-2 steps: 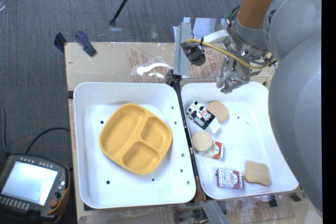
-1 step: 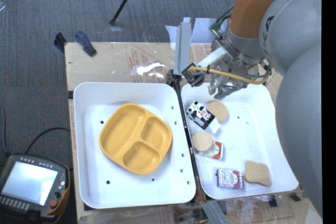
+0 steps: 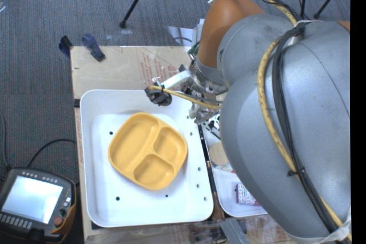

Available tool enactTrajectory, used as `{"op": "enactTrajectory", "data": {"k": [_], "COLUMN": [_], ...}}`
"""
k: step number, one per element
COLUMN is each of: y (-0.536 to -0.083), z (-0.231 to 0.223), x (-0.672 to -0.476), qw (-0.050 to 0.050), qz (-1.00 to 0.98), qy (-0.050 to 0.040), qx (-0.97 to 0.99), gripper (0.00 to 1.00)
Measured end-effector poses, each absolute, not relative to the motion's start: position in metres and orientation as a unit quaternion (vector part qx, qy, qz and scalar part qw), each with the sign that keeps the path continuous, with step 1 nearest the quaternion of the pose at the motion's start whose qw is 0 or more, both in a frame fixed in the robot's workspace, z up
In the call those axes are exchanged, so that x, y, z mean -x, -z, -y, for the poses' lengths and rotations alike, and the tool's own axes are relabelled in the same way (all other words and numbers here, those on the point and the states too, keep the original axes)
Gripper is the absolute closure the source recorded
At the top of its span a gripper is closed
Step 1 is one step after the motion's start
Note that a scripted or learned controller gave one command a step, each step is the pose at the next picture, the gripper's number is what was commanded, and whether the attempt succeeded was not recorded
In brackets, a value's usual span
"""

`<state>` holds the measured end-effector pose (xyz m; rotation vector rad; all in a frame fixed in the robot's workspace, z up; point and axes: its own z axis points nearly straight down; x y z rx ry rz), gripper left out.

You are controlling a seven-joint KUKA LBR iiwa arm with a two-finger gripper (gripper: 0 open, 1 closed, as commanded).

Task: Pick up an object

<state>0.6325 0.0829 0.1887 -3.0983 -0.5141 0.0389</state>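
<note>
A yellow divided plate (image 3: 148,150) with three compartments lies tilted in the middle of the left white bin (image 3: 100,203). The grey arm with its orange band (image 3: 226,26) fills the right side and covers most of the right bin. The gripper end (image 3: 197,103) sits over the strip between the two bins, just beyond the plate's far right corner, and its lower part is hidden by the wrist and cables. Nothing shows between it and the plate.
In the right bin (image 3: 243,211) a small purple-and-white packet (image 3: 246,194) and a tan round piece (image 3: 218,152) peek out under the arm. A teach pendant (image 3: 35,200) lies on the floor at lower left. Tripod legs stand behind the bench.
</note>
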Motion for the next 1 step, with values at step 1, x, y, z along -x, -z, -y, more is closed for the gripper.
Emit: {"op": "enactTrajectory", "data": {"k": [1], "y": [-0.2710], "z": [-0.0789], "x": [-0.5974], "qw": [0.000], "qz": [0.162], "qy": [0.0000], "qx": [0.987], "gripper": [1.00]}}
